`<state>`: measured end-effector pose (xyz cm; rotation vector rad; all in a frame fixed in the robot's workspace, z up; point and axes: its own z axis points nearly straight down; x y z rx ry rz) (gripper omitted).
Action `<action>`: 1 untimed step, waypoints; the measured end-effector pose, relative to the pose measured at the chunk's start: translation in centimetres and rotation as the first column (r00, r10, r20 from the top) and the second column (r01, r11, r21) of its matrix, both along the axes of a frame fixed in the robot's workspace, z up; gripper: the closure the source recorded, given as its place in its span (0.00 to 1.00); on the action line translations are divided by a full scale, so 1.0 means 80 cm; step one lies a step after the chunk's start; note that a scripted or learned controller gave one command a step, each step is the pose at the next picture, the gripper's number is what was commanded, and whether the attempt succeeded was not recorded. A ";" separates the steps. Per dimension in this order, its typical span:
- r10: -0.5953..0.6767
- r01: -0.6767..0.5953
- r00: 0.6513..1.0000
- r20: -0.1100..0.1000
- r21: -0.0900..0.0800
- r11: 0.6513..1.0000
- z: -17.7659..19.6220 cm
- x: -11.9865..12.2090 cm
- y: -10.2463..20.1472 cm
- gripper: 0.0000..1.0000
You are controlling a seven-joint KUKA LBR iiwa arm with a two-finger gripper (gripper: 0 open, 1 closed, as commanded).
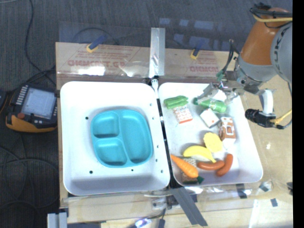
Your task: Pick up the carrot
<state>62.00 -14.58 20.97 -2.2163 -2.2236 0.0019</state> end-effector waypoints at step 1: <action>-0.284 0.284 0.959 0.006 0.003 0.959 -0.107 -0.002 -0.017 0.00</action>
